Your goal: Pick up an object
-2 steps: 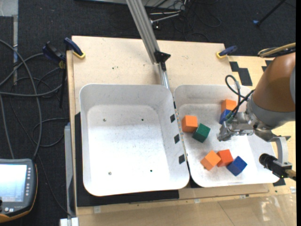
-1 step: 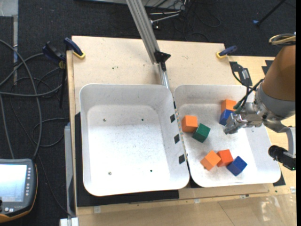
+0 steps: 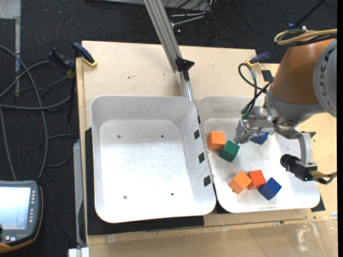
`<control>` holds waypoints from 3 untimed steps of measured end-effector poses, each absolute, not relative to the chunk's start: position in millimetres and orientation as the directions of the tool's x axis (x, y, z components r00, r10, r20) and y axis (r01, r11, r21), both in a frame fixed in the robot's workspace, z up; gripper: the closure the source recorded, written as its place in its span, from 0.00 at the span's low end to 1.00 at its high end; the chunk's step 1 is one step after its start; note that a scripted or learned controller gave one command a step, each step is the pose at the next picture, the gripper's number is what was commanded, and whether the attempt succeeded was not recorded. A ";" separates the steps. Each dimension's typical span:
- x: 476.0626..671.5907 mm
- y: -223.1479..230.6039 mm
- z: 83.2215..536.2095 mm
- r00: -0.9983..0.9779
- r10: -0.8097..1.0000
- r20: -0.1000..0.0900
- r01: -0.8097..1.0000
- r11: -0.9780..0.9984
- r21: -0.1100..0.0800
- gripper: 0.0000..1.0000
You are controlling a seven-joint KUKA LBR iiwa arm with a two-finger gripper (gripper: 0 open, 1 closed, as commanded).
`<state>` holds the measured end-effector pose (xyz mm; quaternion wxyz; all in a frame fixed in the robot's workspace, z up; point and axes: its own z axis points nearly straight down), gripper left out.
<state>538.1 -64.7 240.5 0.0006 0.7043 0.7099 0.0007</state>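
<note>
Two white bins before you; blocks all lie in right bin [image 3: 300,199]. Gripper [image 3: 242,137] hangs low over it, just right of green block [image 3: 230,151] and orange block [image 3: 216,140], which touch. You cannot tell gripper state. Blue block [image 3: 260,138] partly hidden behind gripper. Near front wall: orange cube [image 3: 240,182], red-orange cube [image 3: 256,179], blue cube [image 3: 270,188].

Table [image 3: 134,63]: pale wooden board, lightly speckled, set over a dark carpeted floor [image 3: 37,15]; blue-and-yellow clamps at its far left edge [image 3: 83,54] and far right edge [image 3: 258,58]. Black cables [image 3: 32,90] trail across the floor at left, with a screened handheld pendant with an orange rim [image 3: 19,213] at the lower left corner. A slanted aluminium rail [image 3: 163,28] runs from the top of the view down to the table, with metal framing and further cables [image 3: 187,4] behind it.
</note>
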 end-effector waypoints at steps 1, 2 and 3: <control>559.3 -25.4 234.3 -0.007 1.000 0.000 1.000 0.007 0.001 1.00; 584.4 15.1 242.5 -0.007 1.000 0.001 1.000 0.007 0.004 1.00; 602.5 59.5 242.2 -0.007 1.000 0.001 1.000 0.007 0.003 1.00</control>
